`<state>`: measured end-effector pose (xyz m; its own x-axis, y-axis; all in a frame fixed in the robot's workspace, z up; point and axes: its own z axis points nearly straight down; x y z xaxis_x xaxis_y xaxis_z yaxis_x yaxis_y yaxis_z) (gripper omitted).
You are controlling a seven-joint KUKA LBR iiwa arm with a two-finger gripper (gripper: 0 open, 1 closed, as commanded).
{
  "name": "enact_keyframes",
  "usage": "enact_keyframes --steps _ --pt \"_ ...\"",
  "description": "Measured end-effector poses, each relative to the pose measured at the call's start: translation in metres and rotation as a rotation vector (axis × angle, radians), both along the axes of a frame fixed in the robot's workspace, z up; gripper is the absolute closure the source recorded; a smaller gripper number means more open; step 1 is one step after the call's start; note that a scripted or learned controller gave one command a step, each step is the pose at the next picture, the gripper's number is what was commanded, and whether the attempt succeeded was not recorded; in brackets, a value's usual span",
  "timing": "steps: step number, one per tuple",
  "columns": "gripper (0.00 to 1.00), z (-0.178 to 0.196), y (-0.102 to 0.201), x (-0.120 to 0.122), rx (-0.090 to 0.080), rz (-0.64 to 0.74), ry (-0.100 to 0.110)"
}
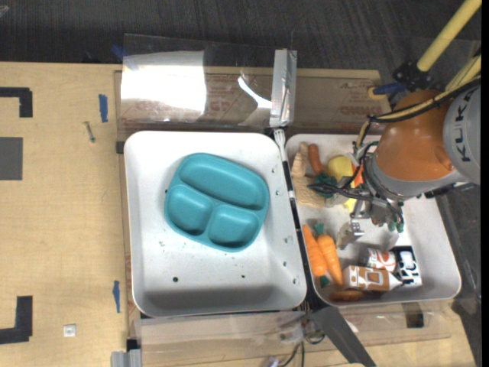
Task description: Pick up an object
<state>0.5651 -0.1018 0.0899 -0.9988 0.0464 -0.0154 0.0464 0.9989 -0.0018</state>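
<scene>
- Camera view: the gripper (374,222) hangs low over the middle of the right bin (447,270); whether it is spread or pressed together cannot be told, and nothing is seen pinched.
- The arm's orange band (409,150) hides part of that bin's far side.
- Pickable objects crowd the right bin: carrots (322,254) at its left wall, a carton (372,277) at the near edge, a yellow fruit (339,165) farther back.
- The left bin (153,281) holds a teal divided tray (217,199).
- Both bins rest on the table (53,228).
</scene>
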Motion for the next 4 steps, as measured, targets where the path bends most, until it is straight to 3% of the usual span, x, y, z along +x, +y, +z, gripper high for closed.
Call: enact_keyframes --steps 1,2,3,4 --pt "0.00 0.002 -0.004 0.037 0.000 0.169 0.007" --pt "1.00 0.014 -0.003 0.039 -0.001 0.169 -0.003" --pt "1.00 0.128 0.015 0.105 0.002 0.036 -0.001" --pt "0.00 0.123 0.015 0.103 0.003 0.035 0.007"
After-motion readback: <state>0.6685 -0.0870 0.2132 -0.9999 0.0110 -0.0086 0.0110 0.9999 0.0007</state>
